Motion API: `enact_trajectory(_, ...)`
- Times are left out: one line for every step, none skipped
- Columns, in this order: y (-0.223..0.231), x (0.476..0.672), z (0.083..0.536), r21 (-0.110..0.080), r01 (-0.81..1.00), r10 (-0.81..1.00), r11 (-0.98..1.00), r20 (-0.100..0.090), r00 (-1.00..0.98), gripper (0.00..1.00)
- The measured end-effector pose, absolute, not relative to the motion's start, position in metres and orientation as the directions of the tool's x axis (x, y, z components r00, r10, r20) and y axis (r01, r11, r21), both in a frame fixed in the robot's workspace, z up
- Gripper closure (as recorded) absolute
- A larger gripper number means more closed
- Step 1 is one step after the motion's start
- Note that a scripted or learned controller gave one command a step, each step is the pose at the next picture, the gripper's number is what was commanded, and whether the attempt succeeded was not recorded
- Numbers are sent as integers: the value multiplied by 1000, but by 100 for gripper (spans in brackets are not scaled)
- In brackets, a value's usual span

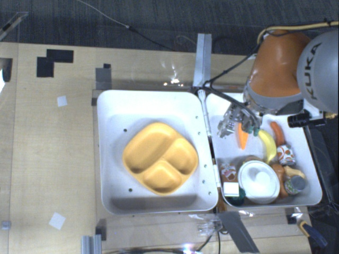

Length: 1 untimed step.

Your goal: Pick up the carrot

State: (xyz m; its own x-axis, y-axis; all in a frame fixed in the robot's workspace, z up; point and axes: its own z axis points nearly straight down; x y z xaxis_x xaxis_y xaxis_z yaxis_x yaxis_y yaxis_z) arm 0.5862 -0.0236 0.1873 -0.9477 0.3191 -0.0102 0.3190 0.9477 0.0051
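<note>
- Camera view, from the left: bare bench (47,157), then the left bin (114,115), which carries a yellow 3-part plate (160,156) lying flat near its middle
- Right bin (313,189) sits just beside it, the 2 rims touching along a metal strip
- Gripper (237,125) hangs over the upper left part of the right bin, below the arm (286,62); its tip is a blur of grey metal, so I cannot tell how the jaws stand
- Carrot (242,137) lies or hangs just under the gripper, pointing toward the near rim; its top end meets the gripper, but whether it is pinched or only touched cannot be made out
- Right of it: a banana (269,146), then a red sausage-like piece (277,131)
- Along the near side of that bin: a white bowl (259,180) upright, with small packets and jars packed around it
- Judgement on progress: the approach looks done, with the gripper right at the carrot; a secure grasp is not shown, and the carrot sits low in the bin, so closing firmly and lifting clear appear left to do
- Risk, as I judge it: the banana is near enough to be nudged during the lift
</note>
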Motion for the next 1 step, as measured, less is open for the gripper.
enact_trajectory(-30, 547, 185, 4, 550, 550, 835, -5, -835, 100)
